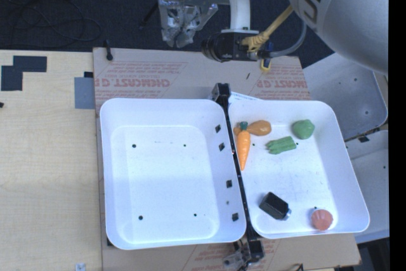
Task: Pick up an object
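While the grey arm hangs high over the bench's far edge, the two-finger gripper [184, 25] sits above the cardboard behind the bins, carrying nothing; finger spacing can't be told from this angle. Approach step, no descent yet by the look of it. All candidates lie in the right white bin [346, 155]: orange plastic carrot [243, 146] against the divider, orange oval piece [259, 128] touching its top, green ridged piece [281, 145], round green lump [303, 129], black block [275, 205], reddish ball [321, 219] near the front corner. Next move likely calls for translating toward the camera and right, then dropping on an isolated item; black block looks easiest.
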`<state>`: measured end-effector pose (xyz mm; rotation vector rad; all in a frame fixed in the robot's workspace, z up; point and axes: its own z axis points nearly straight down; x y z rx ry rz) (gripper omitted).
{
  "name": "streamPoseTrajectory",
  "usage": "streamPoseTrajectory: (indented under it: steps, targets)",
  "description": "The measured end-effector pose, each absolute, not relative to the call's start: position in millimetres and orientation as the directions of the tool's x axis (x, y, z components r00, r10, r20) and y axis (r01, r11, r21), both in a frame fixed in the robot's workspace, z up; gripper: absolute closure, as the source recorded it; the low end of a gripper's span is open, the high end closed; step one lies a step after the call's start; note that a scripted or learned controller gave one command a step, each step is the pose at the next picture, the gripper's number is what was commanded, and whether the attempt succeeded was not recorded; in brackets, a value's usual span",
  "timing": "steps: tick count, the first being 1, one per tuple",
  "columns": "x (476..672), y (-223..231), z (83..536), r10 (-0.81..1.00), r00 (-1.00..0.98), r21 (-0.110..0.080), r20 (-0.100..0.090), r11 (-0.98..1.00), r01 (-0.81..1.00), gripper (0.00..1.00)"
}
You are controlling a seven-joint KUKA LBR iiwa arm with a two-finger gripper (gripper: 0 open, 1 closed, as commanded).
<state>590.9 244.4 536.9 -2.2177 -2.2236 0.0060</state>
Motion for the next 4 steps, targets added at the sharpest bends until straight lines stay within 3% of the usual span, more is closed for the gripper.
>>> streamPoseTrajectory:
  steps: [1,2,3,4]
  targets:
    - [622.9,244,536,1.0,0.001,-0.003,-0.002,-0.001,1.0,1.0]
    - [610.3,243,537,1.0,-0.001,-0.006,-0.002,0.001,1.0,1.0]
    - [514.4,244,538,1.0,-0.005,-0.007,-0.001,0.005,1.0,1.0]
    - [587.1,244,537,1.0,0.001,-0.001,-0.002,-0.001,1.0,1.0]
